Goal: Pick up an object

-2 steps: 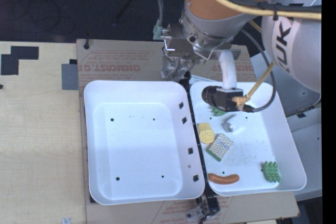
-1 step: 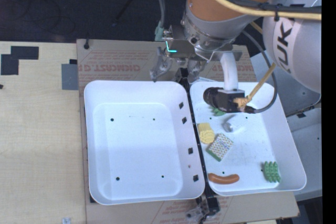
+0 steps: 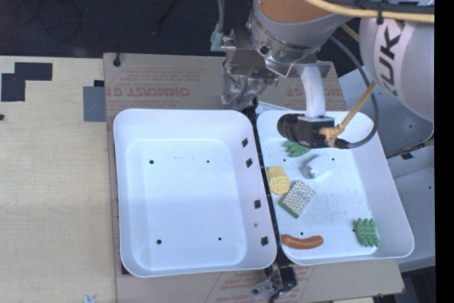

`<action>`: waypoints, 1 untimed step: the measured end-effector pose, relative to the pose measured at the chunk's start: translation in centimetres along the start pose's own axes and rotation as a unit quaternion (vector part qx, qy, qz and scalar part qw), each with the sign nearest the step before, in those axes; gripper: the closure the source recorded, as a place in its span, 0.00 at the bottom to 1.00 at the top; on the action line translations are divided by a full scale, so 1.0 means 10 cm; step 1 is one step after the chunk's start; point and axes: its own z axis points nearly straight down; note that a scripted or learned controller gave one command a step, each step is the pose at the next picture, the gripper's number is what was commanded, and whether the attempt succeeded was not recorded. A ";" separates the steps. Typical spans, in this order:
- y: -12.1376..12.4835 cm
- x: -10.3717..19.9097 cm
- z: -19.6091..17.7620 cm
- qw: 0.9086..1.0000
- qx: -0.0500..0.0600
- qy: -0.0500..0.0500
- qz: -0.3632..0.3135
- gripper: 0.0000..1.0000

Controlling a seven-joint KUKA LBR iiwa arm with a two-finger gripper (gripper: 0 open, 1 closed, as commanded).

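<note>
Pincer (image 3: 241, 92) above bins' back edge, open/shut state can't tell; sausage (image 3: 302, 241) in right bin (image 3: 386, 174).

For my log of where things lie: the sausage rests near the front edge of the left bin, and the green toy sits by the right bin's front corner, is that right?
Not quite: the camera view shows the sausage near the front edge of the right bin, not the left bin. The green toy does sit by the right bin's front corner.
</note>
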 end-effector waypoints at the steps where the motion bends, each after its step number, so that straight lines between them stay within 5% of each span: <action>1: 0.26 0.54 -0.28 1.000 -0.004 0.001 0.002 1.00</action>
